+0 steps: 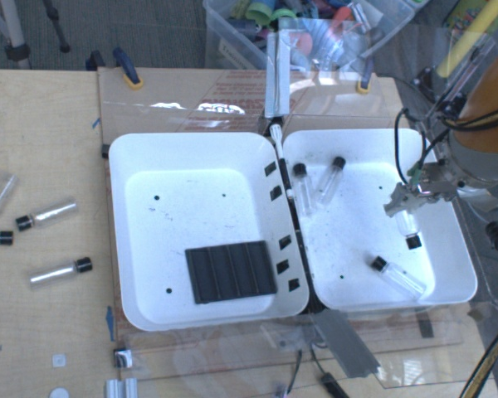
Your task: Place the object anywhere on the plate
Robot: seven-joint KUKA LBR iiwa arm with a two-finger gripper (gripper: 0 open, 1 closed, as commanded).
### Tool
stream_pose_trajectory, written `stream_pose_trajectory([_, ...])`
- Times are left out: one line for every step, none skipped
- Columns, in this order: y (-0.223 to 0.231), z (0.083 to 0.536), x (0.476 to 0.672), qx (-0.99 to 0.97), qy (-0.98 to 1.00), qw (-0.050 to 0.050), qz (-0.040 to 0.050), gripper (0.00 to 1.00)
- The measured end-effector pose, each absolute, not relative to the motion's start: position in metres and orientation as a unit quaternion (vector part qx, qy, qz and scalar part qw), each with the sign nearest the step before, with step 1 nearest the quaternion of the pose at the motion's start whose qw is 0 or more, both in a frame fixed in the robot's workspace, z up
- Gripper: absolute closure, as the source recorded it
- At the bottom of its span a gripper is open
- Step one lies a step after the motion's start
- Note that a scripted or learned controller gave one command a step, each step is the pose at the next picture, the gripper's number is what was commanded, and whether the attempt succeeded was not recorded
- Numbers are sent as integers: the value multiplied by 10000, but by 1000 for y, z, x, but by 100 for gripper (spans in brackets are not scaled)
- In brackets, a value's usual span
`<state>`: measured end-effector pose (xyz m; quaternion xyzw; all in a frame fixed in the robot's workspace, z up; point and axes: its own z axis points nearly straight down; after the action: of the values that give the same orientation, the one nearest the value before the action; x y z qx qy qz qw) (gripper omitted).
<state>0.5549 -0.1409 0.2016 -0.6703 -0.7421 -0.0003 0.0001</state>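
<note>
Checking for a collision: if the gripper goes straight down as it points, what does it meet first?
Probably the vial directly beneath the gripper in the right bin, though depth is unclear.

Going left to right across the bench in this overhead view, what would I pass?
Loose vials on the wooden bench → left white bin → black ridged plate → right white bin with vials → the gripper.

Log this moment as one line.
gripper: over right bin, on a vial | grasp: unclear | loose vials: three | plate: left bin, bare
</note>
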Motion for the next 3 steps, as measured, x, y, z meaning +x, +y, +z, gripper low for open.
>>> stream_pose_trajectory([-137,275,479,-6646,-7472,8,6,100])
stream_pose_trajectory([-98,278,479,-6223,-7828,24,8,100])
stream_pose_trajectory([-77,262,479,-6049,-7963,30,11,100])
